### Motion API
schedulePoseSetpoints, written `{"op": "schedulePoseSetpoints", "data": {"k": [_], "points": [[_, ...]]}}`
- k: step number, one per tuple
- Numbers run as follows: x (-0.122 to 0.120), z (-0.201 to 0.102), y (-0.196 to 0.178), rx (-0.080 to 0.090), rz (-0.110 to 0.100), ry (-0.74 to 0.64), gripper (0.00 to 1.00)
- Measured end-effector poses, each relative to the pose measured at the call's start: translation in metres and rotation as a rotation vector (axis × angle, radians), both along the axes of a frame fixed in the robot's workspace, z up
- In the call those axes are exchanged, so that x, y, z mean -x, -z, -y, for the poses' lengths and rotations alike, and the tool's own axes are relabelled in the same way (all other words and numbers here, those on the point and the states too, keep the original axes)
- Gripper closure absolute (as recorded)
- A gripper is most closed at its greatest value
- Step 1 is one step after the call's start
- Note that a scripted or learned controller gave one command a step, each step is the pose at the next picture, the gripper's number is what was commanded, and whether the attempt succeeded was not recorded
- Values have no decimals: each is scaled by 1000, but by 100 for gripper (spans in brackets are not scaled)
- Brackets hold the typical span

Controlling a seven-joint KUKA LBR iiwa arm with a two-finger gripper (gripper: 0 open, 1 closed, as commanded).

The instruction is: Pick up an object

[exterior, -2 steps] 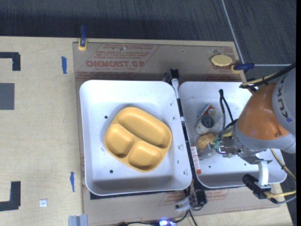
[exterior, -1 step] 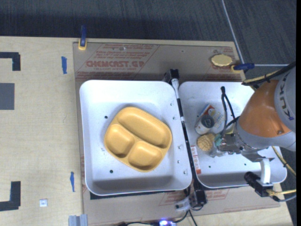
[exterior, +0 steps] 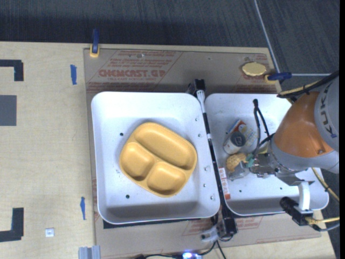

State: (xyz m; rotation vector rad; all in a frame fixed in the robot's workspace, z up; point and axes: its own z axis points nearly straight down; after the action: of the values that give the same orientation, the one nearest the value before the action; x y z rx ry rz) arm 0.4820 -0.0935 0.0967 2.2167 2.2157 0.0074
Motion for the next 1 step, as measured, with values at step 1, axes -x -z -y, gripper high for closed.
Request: {"op": "schedulePoseSetpoints", "data": {"k": [1], "points": [[1, -2, 11, -3, -8, 0, 0]]}}
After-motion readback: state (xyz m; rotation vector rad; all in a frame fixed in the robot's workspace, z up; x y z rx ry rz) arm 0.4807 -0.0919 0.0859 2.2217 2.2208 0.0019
